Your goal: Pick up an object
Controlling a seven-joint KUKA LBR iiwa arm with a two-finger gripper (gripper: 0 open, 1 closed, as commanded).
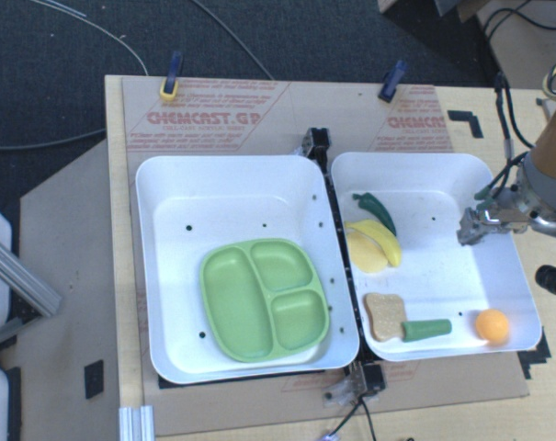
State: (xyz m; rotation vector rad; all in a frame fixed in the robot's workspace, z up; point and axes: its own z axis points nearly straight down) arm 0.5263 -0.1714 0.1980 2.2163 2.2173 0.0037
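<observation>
Two bins: the left bin (158, 246) and the right bin (507, 274) are set side by side on the bench, their inner edges touching along the middle.
Left bin: a green divided plate (264, 297) is laid toward its near edge.
Right bin, inner edge: a yellow banana (374, 243) is seen, with a dark green pepper (377, 211) just behind it toward the far edge.
Right bin, near edge: a slice of toast (384, 315) is laid by the inner near corner, a green cylinder (426, 329) is touching it on the outer side, and an orange ball (492, 326) is set at the outer near corner.
Gripper: the gripper (480, 223) is held over the right bin near its outer edge, apart from every object; nothing is seen between its fingers. Whether they are spread or closed cannot be told, as the view is too coarse there.
Step in hand: the approach is judged to be under way, with no object yet grasped.
Likely target: the orange ball is the nearest object, though the choice is not shown.
Next move: the gripper would need to be brought toward the near edge, centred over the ball and lowered with room on both sides.
Look of the ball: it is small, round, smooth and bright orange, and could be expected to roll toward the bin wall if nudged off-centre.
</observation>
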